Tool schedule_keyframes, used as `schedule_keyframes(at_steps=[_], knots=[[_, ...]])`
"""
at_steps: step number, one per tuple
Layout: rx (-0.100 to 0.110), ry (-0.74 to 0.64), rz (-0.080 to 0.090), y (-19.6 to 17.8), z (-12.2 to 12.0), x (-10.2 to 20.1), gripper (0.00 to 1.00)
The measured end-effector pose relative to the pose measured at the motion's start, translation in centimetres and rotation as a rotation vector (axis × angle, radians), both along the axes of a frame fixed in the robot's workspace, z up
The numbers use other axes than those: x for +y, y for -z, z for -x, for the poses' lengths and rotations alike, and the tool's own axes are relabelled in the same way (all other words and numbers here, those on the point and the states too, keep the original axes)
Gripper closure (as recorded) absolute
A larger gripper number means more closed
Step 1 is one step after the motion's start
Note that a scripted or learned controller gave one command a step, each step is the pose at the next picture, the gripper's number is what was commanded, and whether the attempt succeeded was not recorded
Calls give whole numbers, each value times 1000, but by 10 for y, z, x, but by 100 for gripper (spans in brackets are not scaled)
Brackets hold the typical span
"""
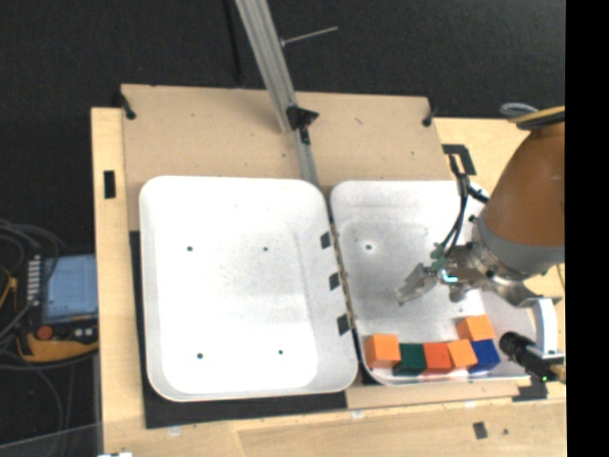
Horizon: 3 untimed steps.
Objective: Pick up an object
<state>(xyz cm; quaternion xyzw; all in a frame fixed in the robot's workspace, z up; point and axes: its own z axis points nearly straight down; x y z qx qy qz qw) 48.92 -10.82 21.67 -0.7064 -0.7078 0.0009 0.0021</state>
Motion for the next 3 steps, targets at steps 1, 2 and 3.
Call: schedule_keyframes(at_steps=[1,2,3], knots=[[-6,5,1,-2,-1,0,0],[0,5,2,41,1,2,0],[1,5,2,85,0,6,0]])
